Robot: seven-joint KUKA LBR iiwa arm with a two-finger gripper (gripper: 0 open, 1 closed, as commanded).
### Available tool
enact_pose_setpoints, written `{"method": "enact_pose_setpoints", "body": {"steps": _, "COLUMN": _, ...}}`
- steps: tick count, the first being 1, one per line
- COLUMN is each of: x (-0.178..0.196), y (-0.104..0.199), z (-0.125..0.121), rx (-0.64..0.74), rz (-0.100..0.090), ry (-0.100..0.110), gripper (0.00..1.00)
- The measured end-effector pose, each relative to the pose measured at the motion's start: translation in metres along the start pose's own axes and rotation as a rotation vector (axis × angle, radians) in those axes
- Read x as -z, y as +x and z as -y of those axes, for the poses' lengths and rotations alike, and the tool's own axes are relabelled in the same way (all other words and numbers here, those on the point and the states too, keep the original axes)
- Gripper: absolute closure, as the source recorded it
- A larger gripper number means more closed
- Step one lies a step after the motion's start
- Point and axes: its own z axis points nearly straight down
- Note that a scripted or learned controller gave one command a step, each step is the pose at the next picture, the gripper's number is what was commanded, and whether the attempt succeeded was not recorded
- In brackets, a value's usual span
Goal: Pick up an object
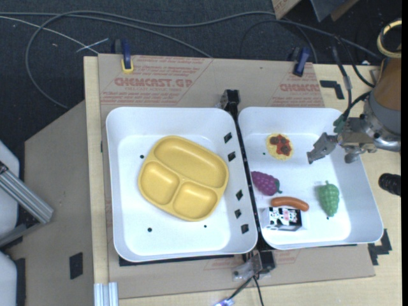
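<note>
The right bin [357, 231] holds several toy foods. A small round pizza [280, 145] lies near its back, purple grapes [266, 183] near its left wall, and an orange sausage [289, 203] with a black-and-white carton [284, 218] sits at the front. A green bunch of grapes [329, 198] lies toward the right. My gripper [332, 155] hangs over the bin's back right part, right of the pizza and above the green bunch. Its fingers are spread open with nothing between them.
A yellow divided plate [183, 178] lies in the left bin [121, 171]. A black divider with clips [237, 171] runs between the bins. Blue clamps [127, 55] hold the cardboard bench top at the back, and cables trail behind.
</note>
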Motion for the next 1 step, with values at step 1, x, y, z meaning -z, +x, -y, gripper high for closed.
{"method": "enact_pose_setpoints", "body": {"steps": 1, "x": 0.0055, "y": 0.0002, "z": -0.0022, "rx": 0.003, "rz": 0.002, "ry": -0.011, "gripper": 0.00}}
